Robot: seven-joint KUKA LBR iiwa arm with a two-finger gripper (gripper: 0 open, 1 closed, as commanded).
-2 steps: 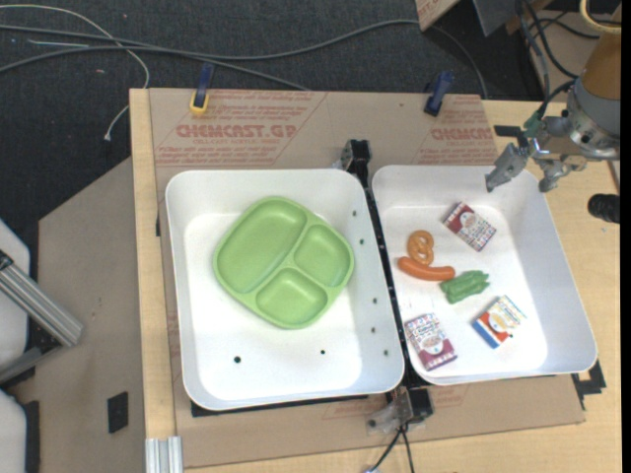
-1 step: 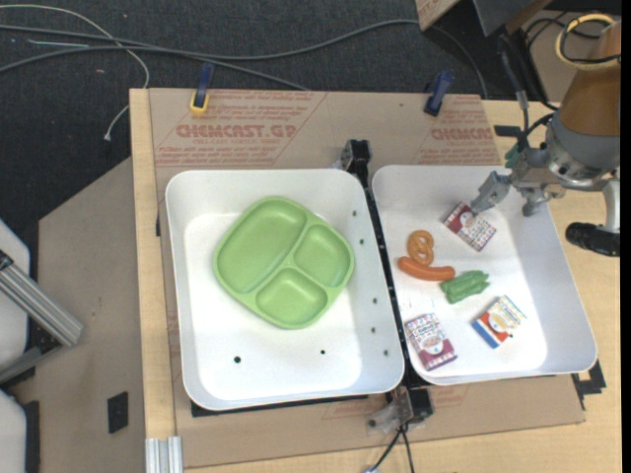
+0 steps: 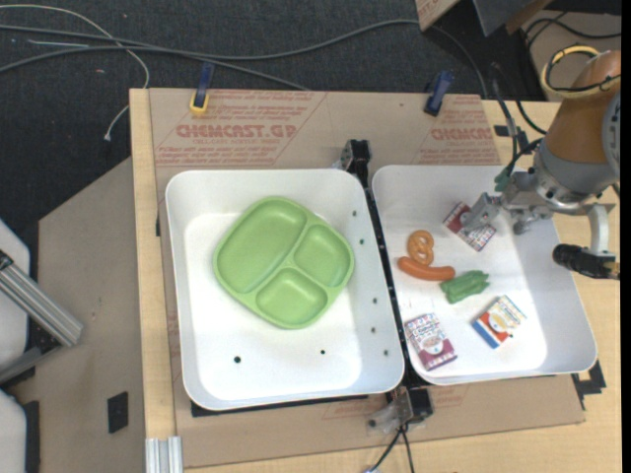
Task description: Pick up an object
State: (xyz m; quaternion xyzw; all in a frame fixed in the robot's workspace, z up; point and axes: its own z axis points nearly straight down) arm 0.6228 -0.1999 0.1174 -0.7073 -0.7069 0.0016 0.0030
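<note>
Risk is the main matter here, because the pincer (image 3: 490,215) stands low over the far part of the right bin (image 3: 572,358), just at a small red and white packet (image 3: 470,227), and I cannot tell if its fingers are spread or pressed together, or if the packet is really between them. In my judgement the packet is thin and lies flat, so the fingers could slide over it and lift nothing, or push it toward the bin wall. The other things lie close together in the middle of this bin: an orange pretzel-like piece (image 3: 421,245) touches an orange sausage (image 3: 427,271), and a green pepper-like toy (image 3: 464,286) lies just beside the sausage, so a grasp there could catch two things or knock one away. By count, the right bin has three packets: the one at the pincer, one with pink and dark print (image 3: 428,339) near the front edge, and one with blue, red and yellow (image 3: 498,321). It has also one pretzel piece, one sausage and one green toy, six things together. The left bin (image 3: 197,363) has one green divided plate (image 3: 284,261) with three compartments. Both bins stand on the table (image 3: 163,264), side by side.
</note>
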